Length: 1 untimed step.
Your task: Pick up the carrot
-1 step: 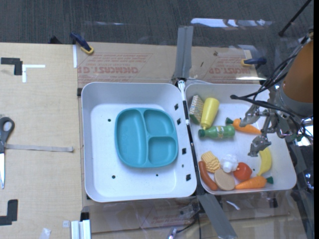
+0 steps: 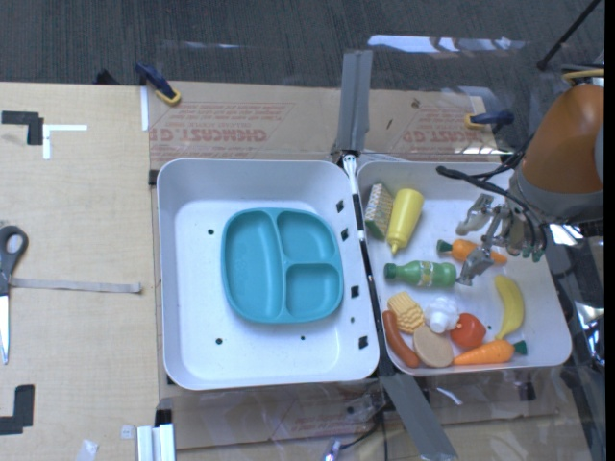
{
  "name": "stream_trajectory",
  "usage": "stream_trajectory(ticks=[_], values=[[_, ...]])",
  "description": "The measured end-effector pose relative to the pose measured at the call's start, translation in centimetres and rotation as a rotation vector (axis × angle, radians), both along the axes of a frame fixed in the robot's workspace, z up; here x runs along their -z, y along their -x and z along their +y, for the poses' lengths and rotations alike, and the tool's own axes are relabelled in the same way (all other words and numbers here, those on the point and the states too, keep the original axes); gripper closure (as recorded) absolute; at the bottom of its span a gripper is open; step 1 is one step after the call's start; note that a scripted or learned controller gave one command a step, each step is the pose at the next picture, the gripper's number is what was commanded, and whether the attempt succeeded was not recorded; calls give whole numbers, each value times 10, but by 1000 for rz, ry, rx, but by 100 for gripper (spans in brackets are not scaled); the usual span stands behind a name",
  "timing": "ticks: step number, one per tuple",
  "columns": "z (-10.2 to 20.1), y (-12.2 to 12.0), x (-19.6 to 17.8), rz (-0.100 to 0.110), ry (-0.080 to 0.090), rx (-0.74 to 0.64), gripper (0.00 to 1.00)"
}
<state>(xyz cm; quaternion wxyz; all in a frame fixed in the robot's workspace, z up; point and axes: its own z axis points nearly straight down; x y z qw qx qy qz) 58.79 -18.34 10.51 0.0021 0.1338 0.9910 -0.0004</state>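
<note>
Arm enters from the right, orange band uppermost, wrist angled down and leftward; gripper (image 2: 478,250) hangs low, metal fingers (image 2: 473,269) spread apart, nothing between them

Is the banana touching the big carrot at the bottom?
Apart. The camera view shows white bin floor between the banana and the carrot.

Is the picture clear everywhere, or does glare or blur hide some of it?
Camera view: even light and soft shadows, and the teal plate and carrot look sharp; white glare streaks a shiny strip above the right bin, and the gripper is slightly smeared.
</note>
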Motion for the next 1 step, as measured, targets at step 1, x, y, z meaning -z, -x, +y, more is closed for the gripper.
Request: stream_trajectory(ticks=[1], values=[[1,-2,-11,-5,2,-4,100]])
